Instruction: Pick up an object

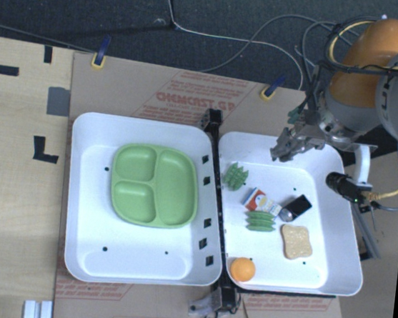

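Note:
My gripper (285,151) hangs over the back edge of the right bin (335,279), above the objects and apart from them. Below it in that bin lie a green spiky toy (236,176), a small red and white carton (259,200), a green ridged piece (261,221), a black block (296,206), a slice of toast (296,241) and an orange ball (242,269). Nothing shows between the fingers.
The left bin (86,198) holds a green divided plate (155,185). Black clips (210,160) run along the wall between the two bins. Cables loop behind the bins near the arm's orange band (373,61).

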Tool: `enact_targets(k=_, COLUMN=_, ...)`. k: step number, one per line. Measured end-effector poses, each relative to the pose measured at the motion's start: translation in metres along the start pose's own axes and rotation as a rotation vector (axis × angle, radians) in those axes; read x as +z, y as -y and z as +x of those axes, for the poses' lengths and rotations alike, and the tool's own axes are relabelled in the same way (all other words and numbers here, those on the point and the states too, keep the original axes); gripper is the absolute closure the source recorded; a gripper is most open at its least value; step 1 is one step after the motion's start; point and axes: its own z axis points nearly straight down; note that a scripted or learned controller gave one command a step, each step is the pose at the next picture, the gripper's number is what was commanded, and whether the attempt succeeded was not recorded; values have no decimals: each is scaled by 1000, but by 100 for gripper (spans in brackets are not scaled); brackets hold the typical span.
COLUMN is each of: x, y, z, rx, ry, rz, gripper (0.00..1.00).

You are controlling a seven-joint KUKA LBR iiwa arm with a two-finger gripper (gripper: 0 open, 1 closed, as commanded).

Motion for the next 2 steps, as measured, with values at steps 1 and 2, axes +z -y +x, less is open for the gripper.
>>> enact_targets(k=1, x=12, y=-1, z=47, rx=1, ry=1, rz=1, gripper=100)
enact_targets(k=2, x=15, y=7, z=103, rx=0, ry=0, rz=1, gripper=100)
